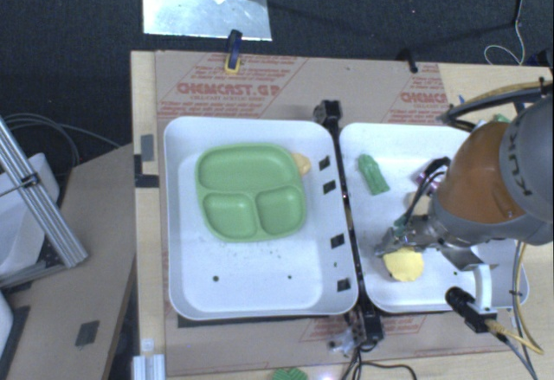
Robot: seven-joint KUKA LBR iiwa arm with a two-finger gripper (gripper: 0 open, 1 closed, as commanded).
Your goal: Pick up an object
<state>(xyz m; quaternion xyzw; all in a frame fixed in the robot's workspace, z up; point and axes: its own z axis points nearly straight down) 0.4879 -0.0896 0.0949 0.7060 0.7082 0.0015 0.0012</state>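
The gripper (396, 241) sits low in the right bin (407, 296), just touching the upper left edge of a yellow lemon-like toy (404, 265); whether the fingers are parted or closed on anything I cannot tell. The toy looks small, rounded, smooth and probably light, likely to roll or slip, so a grip across its middle seems safest.

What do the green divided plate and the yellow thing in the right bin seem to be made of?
The green divided plate looks like moulded plastic with a matte finish: even colour, soft rounded compartment edges, no sharp glare. The yellow thing, beside the gripper, looks smooth and rounded, perhaps plastic or foam; the view is too coarse to say which.
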